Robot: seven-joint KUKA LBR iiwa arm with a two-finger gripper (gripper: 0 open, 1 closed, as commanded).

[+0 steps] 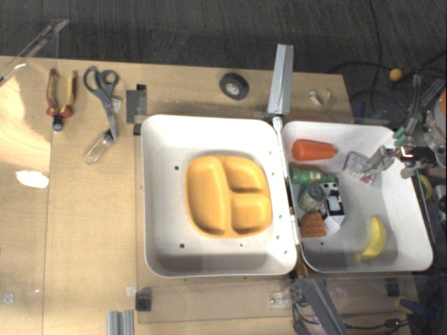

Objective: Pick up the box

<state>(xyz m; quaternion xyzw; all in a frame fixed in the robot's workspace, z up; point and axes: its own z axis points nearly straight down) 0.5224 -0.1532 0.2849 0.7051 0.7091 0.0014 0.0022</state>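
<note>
Box [359, 167], small and pale with pink print, lies in the right bin [412, 257] near its far wall. From the right edge the arm reaches in; its gripper [386, 156] sits beside the box, its state hard to tell.

Robot lab: plywood bench [77, 208], pliers [59, 98], scissors [103, 93], tape roll [234, 86], cables [363, 61].

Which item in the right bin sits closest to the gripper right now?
The small pink-patterned box, just left of the gripper near the bin's far side. The carrot, banana and can lie farther off.
</note>
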